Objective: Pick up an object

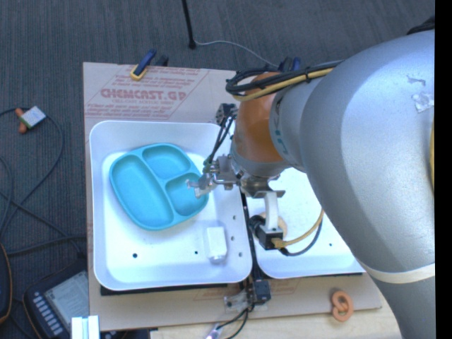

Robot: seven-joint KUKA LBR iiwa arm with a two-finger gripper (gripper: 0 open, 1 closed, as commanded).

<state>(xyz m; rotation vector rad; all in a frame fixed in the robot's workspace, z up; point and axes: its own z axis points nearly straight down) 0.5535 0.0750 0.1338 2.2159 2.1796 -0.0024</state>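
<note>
The gripper [205,183] hangs over the right edge of the blue divided plate [157,184], presumably positioned to grasp its rim. Finger state: cannot tell. A small white block [215,244] lies below-right of the plate, in the left bin [102,210].

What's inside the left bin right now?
The left bin holds a blue divided plate and a small white block near its front right corner. The arm hangs over the bin's right edge, covering whatever lies under it.
</note>
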